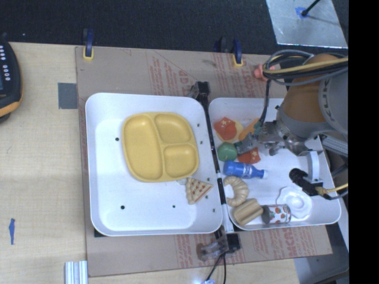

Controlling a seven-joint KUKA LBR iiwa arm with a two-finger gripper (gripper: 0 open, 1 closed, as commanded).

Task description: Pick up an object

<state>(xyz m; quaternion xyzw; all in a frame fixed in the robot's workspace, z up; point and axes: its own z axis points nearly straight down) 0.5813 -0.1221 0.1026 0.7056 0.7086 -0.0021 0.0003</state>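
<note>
We judge the pick as not yet made: the claw (251,142) sits low in the right bin (269,106), among the toy food along that bin's left side, and we see nothing lifted clear. Its dark tips lie between the red piece with a green spot (225,127) on the far side and a smaller red piece (249,156) on the near side, with the green ball (227,152) just beside them to the left. Whether the claw is open or closed on anything, we cannot tell, because the tips merge with the toys around them. The blue bottle (243,170), the bread ring (236,189), the hot-dog bun (248,211) and the small can (279,213) all rest on the bin floor nearer to us. In the left bin (100,212) lie a yellow divided plate (160,146) and a pizza slice (198,189), well apart from the claw. What remains is to close on one thing and raise it. The arm's wrist is cut off at the right, cables cover part of the bin, and an orange sliver by the claw is too small to name.
</note>
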